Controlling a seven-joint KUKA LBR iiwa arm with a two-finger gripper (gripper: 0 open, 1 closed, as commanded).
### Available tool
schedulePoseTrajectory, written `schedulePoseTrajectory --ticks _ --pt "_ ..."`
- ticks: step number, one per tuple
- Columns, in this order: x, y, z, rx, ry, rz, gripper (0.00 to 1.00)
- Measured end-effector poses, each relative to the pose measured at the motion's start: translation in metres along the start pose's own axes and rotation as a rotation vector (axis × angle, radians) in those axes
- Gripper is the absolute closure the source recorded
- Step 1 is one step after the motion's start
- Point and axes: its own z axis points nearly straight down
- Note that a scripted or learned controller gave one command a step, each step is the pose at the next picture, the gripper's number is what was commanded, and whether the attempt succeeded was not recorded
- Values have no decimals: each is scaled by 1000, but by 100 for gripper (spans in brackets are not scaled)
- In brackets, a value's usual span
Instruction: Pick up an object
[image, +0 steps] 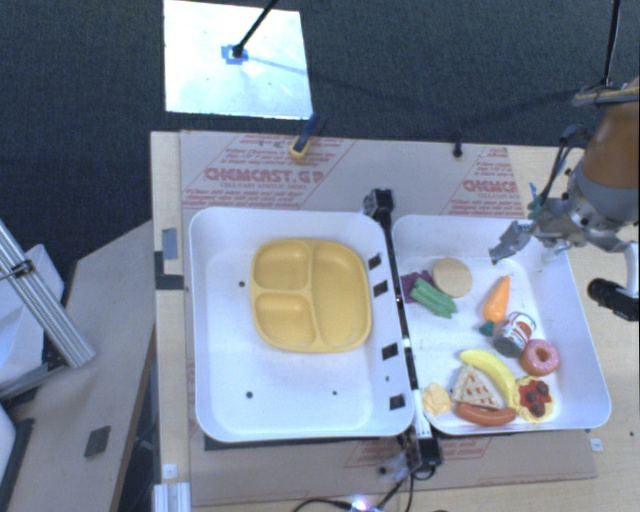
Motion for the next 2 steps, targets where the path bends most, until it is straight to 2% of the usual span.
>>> schedulePoseTrajectory --ticks 2 --pt "9 4 85 1 1 -3 0"
